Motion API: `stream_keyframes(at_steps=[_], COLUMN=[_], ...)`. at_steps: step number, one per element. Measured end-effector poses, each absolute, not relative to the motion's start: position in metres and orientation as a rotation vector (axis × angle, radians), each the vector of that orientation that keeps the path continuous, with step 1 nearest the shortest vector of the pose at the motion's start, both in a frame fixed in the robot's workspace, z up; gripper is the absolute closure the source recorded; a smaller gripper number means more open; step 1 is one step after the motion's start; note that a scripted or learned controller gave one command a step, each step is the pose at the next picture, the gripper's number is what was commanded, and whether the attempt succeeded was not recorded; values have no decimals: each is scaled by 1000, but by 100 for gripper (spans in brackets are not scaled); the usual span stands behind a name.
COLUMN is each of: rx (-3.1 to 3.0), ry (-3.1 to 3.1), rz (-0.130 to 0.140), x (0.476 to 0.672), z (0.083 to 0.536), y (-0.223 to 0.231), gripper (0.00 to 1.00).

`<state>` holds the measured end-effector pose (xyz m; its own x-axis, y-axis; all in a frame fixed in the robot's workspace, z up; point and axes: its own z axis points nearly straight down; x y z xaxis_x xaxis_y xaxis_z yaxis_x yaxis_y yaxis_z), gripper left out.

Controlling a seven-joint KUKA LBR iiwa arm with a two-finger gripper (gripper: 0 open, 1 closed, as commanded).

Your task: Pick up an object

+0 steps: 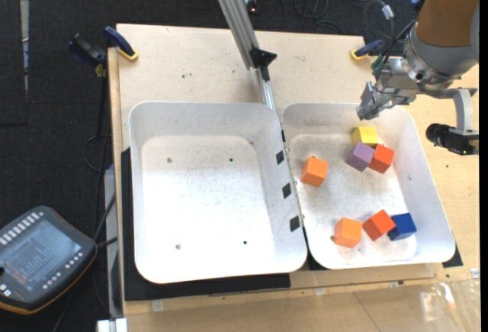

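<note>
The right bin holds several small blocks. A yellow block, a purple block and a red-orange block cluster at its far side. An orange block lies alone toward the left wall. Near the front sit another orange block, a red block and a blue block. My gripper hangs just above and behind the yellow block, with nothing seen between its fingers.
The left bin lies beside the right one, with a slanted metal pole rising behind their shared edge. Clamps sit at the bench's far corners. A teach pendant rests off the bench at front left.
</note>
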<state>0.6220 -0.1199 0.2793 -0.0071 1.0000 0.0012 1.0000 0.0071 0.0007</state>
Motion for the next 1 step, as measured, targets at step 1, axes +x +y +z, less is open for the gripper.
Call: stream_keyframes(at_steps=[1], rx=[-2210], ry=[-2231], rz=[-2], x=[624], z=[268], y=[-56], gripper=[100])
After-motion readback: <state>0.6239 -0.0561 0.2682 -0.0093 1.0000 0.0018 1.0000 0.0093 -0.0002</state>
